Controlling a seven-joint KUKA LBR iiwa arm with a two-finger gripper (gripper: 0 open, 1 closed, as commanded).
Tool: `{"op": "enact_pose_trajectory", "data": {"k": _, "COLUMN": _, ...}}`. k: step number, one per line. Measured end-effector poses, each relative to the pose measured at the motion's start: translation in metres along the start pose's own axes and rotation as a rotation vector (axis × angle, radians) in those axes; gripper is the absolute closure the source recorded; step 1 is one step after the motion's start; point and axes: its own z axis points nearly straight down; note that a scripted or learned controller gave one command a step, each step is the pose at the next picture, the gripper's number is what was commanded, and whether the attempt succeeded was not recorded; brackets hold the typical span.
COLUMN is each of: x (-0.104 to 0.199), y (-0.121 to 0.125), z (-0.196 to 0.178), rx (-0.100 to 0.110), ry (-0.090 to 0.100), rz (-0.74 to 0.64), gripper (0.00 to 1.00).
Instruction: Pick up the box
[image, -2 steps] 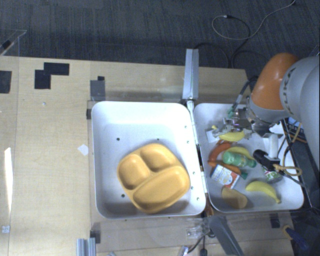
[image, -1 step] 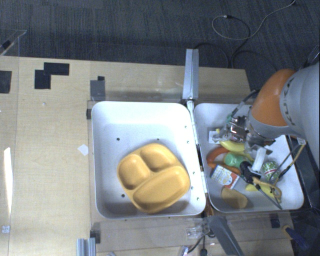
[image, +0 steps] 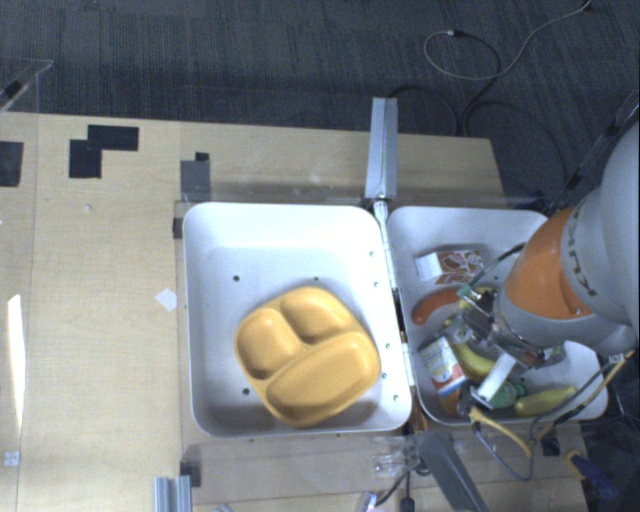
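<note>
The box (image: 452, 265), a small white carton with red and orange print, lies flat near the back of the right bin (image: 420, 225). My arm comes in from the right, its orange band (image: 545, 280) hanging over the bin's middle. The gripper (image: 472, 318) points down and left into the pile, just in front of the box and right of a red sausage-shaped toy (image: 434, 305). I see nothing that is clearly held.
Around the gripper lie a yellow banana (image: 476, 358), a small can with a blue label (image: 441, 362), a white tube (image: 495, 380) and a green-yellow fruit (image: 545, 400). The left bin (image: 215, 250) holds a yellow divided tray (image: 305, 352). A metal divider post (image: 380, 150) stands between the bins.
</note>
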Motion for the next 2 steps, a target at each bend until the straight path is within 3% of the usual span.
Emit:
{"op": "enact_pose_trajectory", "data": {"k": 1, "x": 0.061, "y": 0.067, "z": 0.002, "rx": 0.002, "ry": -0.004, "rz": 0.134, "gripper": 0.00}}
{"op": "enact_pose_trajectory", "data": {"k": 2, "x": 0.047, "y": 0.055, "z": 0.002, "rx": 0.002, "ry": -0.004, "rz": 0.112, "gripper": 0.00}}
